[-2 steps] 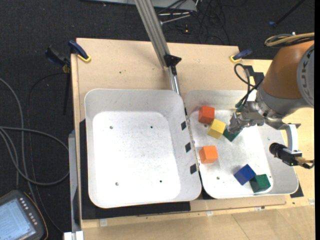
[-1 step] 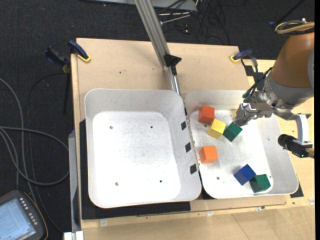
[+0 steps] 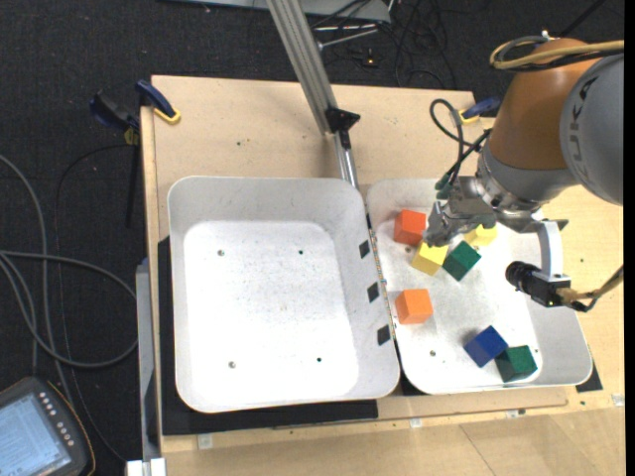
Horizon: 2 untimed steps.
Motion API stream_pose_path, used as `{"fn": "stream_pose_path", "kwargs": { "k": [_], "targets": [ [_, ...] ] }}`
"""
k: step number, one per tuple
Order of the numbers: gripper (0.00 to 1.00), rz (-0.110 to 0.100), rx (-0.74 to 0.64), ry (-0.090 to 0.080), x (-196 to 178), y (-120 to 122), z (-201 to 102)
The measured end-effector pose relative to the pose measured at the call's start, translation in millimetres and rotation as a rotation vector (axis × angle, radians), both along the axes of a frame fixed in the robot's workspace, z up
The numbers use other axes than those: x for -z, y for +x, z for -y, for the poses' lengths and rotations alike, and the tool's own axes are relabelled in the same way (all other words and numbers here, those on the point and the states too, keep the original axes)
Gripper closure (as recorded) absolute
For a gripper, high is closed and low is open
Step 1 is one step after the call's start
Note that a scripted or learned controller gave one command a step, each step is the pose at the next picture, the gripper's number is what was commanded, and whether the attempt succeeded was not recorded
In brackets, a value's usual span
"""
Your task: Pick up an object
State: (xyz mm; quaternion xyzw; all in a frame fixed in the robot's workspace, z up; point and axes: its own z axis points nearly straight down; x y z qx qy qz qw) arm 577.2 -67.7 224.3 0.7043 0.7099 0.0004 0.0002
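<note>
Several coloured blocks lie in the right bin (image 3: 566, 370). My gripper (image 3: 440, 234) hangs low over the bin's upper middle, right above a yellow block (image 3: 430, 258) and beside a green block (image 3: 462, 261). An orange block (image 3: 408, 227) sits just left of the gripper. Another yellow block (image 3: 483, 233) is partly hidden behind the wrist. Nearer the front lie an orange block (image 3: 414, 305), a blue block (image 3: 485, 345) and a green block (image 3: 516, 362). No block is seen lifted off the bin floor.
The left bin (image 3: 263, 296) adjoins the right one along a shared rim with black clips. A metal pole (image 3: 303, 53) slants in from the back. The grey and orange arm (image 3: 546, 107) covers the bench's right rear.
</note>
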Motion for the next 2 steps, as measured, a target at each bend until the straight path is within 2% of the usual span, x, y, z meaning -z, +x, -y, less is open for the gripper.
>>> {"fn": "stream_pose_path", "kwargs": {
  "k": [1,2],
  "targets": [
    [1.0,-0.001,-0.001,0.001,8,8,-58],
    [1.0,0.001,-0.001,0.002,-6,16,-113]
  ]
}}
